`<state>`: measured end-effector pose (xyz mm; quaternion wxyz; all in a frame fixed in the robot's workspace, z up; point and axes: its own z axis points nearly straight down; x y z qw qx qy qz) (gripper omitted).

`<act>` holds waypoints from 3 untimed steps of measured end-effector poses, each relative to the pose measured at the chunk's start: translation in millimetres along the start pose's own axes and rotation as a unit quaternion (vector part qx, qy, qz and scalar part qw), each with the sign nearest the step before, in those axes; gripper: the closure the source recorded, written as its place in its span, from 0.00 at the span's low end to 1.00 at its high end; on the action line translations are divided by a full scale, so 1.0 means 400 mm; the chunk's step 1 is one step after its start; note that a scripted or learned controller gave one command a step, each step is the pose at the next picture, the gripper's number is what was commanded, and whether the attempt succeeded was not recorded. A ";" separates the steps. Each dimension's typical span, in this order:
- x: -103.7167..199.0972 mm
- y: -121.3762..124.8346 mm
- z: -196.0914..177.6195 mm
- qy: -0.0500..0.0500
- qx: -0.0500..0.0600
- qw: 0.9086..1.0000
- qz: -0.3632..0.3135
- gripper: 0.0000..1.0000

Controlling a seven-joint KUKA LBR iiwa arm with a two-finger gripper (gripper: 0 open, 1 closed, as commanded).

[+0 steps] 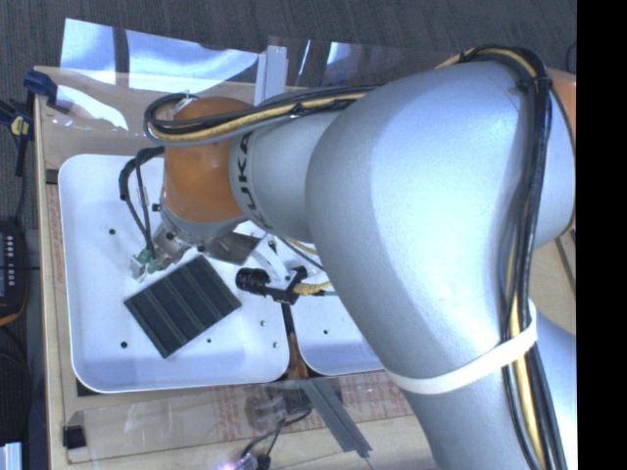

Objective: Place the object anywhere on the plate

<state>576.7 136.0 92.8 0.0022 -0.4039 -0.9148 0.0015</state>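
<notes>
Two shallow white bins on the tabletop (pixel 147 424), entered with the left bin (pixel 88 262) as the reference.

1. Right bin (pixel 338 355): touching or just beside the left bin's right wall, largely covered by my arm.
2. Arm (pixel 421 213): grey, reaching from beyond the right bin and over the left bin's right half.
3. Orange band (pixel 201 164): above my wrist, over the left bin's back portion.
4. Dark ribbed block (pixel 183 306): flat, rectangular, set at a slant over the left bin's middle floor, right below my wrist. I cannot tell if it rests on the floor.
5. Tool: under my wrist, above the left bin. Wide or narrow, I cannot tell.
6. Small green part (pixel 147 258): just beside the block's upper corner, inside the left bin's outline.
7. Black plug (pixel 253 280) with a yellow lead: over the left bin's right side, near the block.
8. Black and yellow cables (pixel 245 116): looped along my arm, above the left bin's back wall.
9. Shiny sheet (pixel 157 57): behind the left bin.
10. Blue clamp (pixel 39 84): off the left bin's back left corner.
11. Object and plate: my arm hides much of both bins, so I cannot tell where either lies.
</notes>
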 end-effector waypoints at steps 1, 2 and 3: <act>0.061 -0.141 -0.005 0.000 -0.006 0.987 0.158 1.00; 0.063 -0.283 -0.247 -0.001 -0.002 0.997 0.081 1.00; 0.209 -0.154 -0.106 0.000 0.001 0.995 0.103 1.00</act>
